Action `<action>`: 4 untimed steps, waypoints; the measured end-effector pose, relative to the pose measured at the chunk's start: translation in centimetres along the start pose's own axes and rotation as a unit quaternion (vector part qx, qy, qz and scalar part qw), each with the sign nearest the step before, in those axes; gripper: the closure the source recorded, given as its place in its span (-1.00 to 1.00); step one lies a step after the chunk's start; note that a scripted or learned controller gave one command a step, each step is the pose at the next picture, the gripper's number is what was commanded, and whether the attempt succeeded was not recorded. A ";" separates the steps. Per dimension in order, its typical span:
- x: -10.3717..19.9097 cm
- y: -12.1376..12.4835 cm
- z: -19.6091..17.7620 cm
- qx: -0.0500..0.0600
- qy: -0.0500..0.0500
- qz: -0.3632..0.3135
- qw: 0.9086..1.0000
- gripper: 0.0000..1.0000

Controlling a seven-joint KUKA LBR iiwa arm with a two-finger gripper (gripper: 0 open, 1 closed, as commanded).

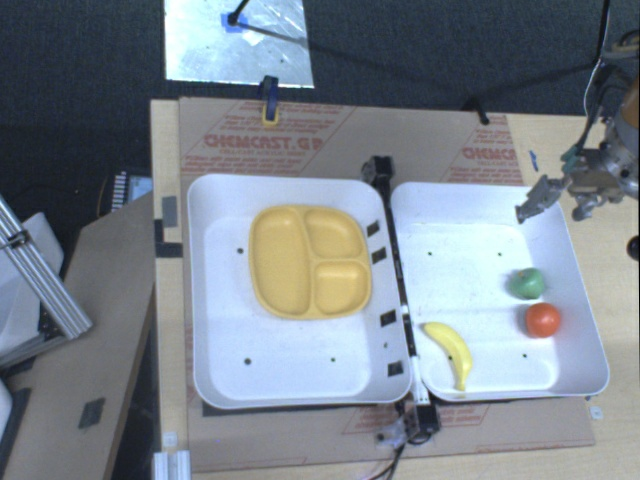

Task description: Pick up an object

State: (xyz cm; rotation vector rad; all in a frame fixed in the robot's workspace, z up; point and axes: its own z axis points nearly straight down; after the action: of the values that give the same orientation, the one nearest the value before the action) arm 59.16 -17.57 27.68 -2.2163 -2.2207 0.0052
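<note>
Gripper [560,196] over right bin's [470,218] rim (far corner)

Open floor in right bin [470,258] behind green ball [526,283].

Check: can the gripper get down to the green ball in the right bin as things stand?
Probably yes. The gripper sits over the right bin's far right corner, and the green ball lies in the open below it. The orange ball sits close beside the green one, which may crowd a finger.
</note>
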 end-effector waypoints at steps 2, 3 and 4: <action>-0.9 -0.2 5.2 -0.001 0.000 0.001 1.000 -1.00; -0.7 0.1 9.4 -0.002 0.000 0.000 1.000 -1.00; -0.8 0.1 13.6 -0.002 0.000 0.001 1.000 -1.00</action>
State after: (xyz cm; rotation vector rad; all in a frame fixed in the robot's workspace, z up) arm 59.18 -18.41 14.07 -2.2202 -2.2214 0.0015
